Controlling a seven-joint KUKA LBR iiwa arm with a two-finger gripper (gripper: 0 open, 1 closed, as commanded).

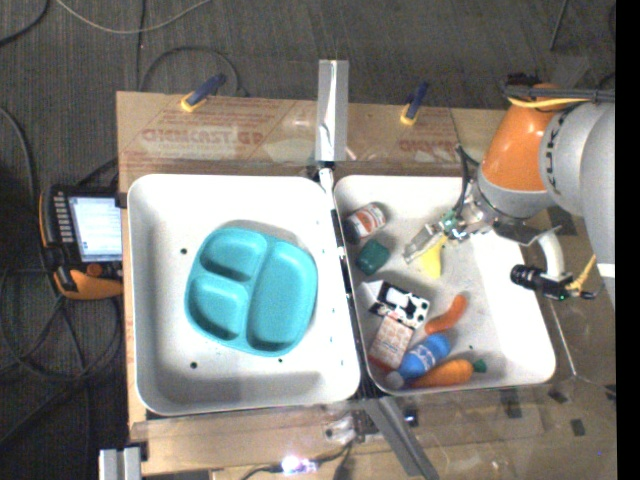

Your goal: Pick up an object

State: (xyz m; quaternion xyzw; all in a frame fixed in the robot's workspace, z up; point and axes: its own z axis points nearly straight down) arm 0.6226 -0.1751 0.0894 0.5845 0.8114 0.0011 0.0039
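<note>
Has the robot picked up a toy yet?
Not yet, it seems. The gripper is down in the right bin, right at a yellow thing, but nothing looks lifted. The carrot, the bottle and the other toys lie in the bin. Grabbing and lifting are left.

Lying in the left bin (150, 268): a sectioned tray (252, 288); in the right bin (520, 358): a can (366, 219) far left, a bottle (424, 355) and carrot (446, 371) near, gripper (432, 240) between.
</note>
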